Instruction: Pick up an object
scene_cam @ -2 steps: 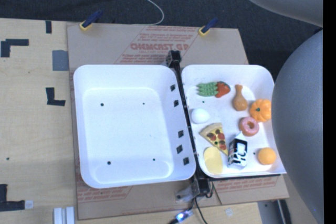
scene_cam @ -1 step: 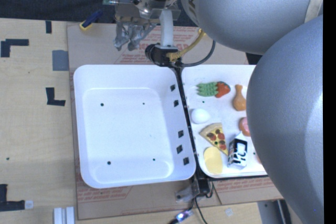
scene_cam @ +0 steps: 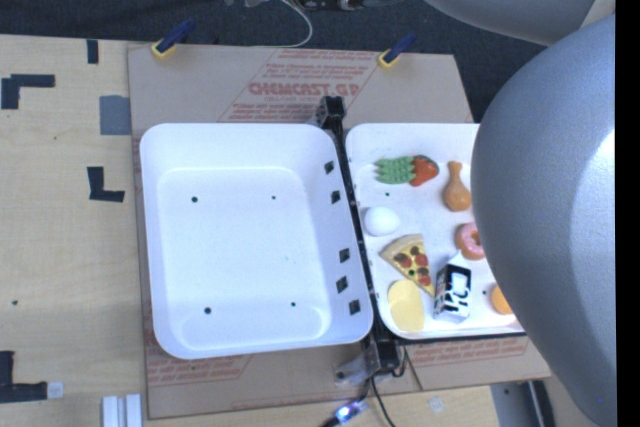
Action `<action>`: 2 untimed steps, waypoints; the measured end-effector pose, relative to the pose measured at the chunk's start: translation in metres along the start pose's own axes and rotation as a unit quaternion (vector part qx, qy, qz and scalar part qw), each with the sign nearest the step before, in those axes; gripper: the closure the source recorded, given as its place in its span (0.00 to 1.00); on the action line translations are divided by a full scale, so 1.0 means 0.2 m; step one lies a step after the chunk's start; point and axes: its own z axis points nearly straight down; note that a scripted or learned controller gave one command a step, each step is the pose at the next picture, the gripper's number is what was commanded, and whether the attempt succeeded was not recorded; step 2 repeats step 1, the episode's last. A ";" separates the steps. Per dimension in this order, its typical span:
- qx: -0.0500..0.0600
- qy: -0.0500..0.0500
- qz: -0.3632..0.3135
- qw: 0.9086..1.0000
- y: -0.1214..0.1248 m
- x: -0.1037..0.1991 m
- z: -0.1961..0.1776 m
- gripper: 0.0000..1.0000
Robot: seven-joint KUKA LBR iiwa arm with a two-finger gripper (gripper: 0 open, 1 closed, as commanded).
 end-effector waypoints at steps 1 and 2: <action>0.002 0.000 0.000 1.000 -0.01 -0.02 -0.27 1.00; 0.002 0.000 0.000 1.000 -0.01 -0.02 -0.27 1.00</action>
